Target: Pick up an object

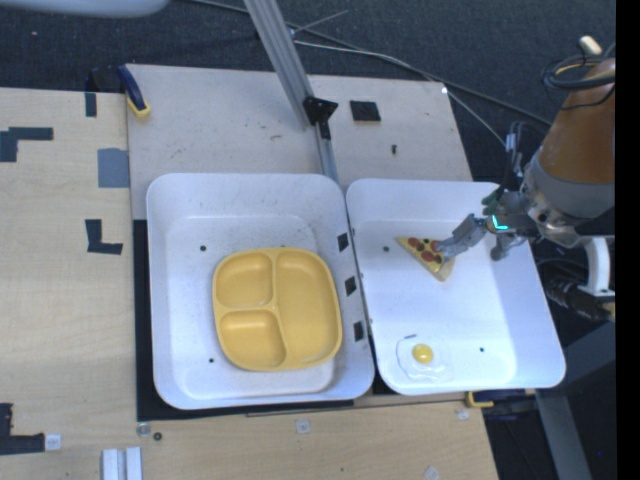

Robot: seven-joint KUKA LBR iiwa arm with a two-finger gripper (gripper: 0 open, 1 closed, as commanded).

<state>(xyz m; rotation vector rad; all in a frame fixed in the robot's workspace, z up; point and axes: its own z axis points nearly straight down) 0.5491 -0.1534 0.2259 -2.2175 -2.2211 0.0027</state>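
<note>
A toy pizza slice (424, 253) lies in the upper middle of the right bin (520, 308). A toy fried egg (421, 355) rests near that bin's front edge. My gripper (478, 244) hangs low over the right bin, just right of the pizza slice. Its fingers are spread open, and the left finger (460, 237) reaches down to the slice's right corner. Nothing sits between the fingers.
The left bin (170, 268) holds a yellow divided plate (277, 308). A slanted metal pole (290, 58) crosses above the bins at the back. The arm's orange band (585, 138) and cables stand at the right edge.
</note>
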